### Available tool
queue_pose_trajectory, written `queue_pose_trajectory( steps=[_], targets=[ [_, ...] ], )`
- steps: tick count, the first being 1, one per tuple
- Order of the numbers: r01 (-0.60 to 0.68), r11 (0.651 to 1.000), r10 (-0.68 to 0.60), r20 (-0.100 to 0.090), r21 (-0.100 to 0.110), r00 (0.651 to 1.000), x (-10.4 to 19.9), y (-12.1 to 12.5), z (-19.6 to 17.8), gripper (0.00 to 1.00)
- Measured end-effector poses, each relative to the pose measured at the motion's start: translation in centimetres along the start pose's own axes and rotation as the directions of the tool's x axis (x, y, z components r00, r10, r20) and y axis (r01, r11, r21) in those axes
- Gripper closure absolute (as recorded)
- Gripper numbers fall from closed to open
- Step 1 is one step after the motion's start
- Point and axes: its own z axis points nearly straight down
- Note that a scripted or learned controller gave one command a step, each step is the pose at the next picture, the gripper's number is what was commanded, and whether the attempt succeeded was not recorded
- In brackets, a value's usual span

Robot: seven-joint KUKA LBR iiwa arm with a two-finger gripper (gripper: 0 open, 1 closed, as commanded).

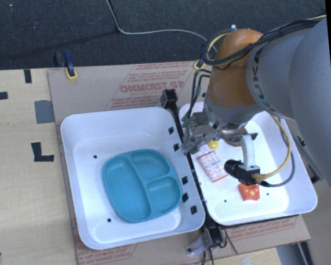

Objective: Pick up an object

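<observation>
One broad sheet of brown cardboard with red print (126, 86) covers the pale wooden bench (19, 189) and carries both bins. Next in size is the grey arm (290, 70), which comes in from the right; its orange band (235, 70) hangs over the far part of the right-hand shallow white bin (294, 204). The left-hand shallow white bin (75, 129) stands just beside it, and the two walls meet along a row of black clips.

Inside the left bin lies a blue plastic plate with three compartments (140, 184). It is rounded at the corners, lies flat and is turned slightly askew. It sits well apart from the arm.

The gripper (196, 136) is low at the near-left part of the right bin, close against the dividing wall. Whether it is released or clenched cannot be told, and nothing can be seen held in it.

Just beside the gripper, on the bin floor, lies a small flat white packet with red print (211, 166), tilted at an angle. Nearer the front of the same bin rests a small orange-red block (249, 192), apart from the packet. Smallest is a little yellow round piece (213, 145), just beside the gripper and between it and the packet; its exact form is too small to tell.
</observation>
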Motion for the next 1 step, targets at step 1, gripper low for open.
queue_pose_trajectory(
  steps=[1],
  targets=[
    [0.0, 1.0, 0.0, 0.0, -0.001, 1.0, 4.44, 0.07, -0.51, 1.0]
  ],
)
